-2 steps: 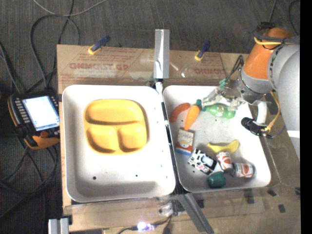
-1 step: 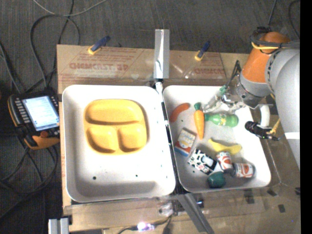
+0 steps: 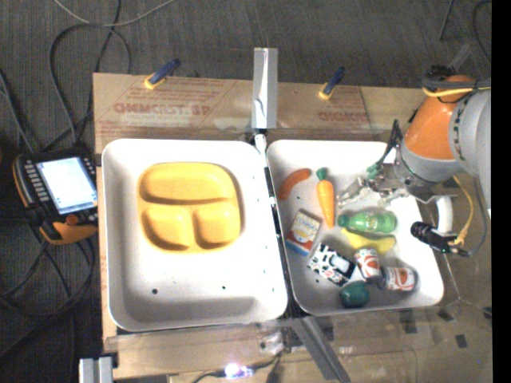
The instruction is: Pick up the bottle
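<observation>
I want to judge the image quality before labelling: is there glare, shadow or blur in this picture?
Camera view: soft and grainy overall; light is even on the white bins; the bottle shows a small highlight; the gripper looks blurred, its fingers unclear; a bright flare sits at the bottom edge.

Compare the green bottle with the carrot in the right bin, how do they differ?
The green bottle is green and lies crosswise; the carrot is orange with a green top and lies lengthwise. The bottle is fatter, the carrot slimmer and tapered. The gripper is nearer the bottle than the carrot. Both rest in the right bin.
</observation>
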